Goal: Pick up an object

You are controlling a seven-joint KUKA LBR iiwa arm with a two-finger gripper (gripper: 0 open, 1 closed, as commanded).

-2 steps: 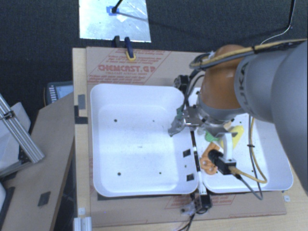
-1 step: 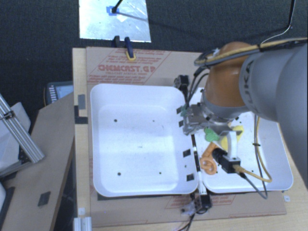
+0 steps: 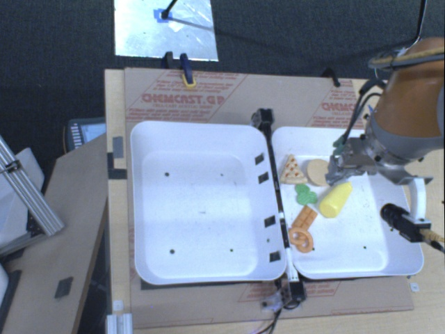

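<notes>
The right bin (image 3: pixel 368 256) holds several small things near its left side. A pizza-slice toy (image 3: pixel 291 169) lies at the back, with a tan round disc (image 3: pixel 317 172) beside it. A green leafy piece (image 3: pixel 305 194) sits below them, a yellow corn-like piece (image 3: pixel 335 200) to its right, and an orange carrot (image 3: pixel 304 218) and a pretzel (image 3: pixel 302 240) toward the front. My gripper (image 3: pixel 338 175) hangs over the bin, just above the yellow piece and next to the tan disc. Nothing shows between its fingers.
The left bin (image 3: pixel 201 207) stands beside the right one, with a black divider rail (image 3: pixel 273 193) between them. Cardboard (image 3: pixel 208 92) lies under both bins. A shiny metal sheet (image 3: pixel 165 19) sits at the back.
</notes>
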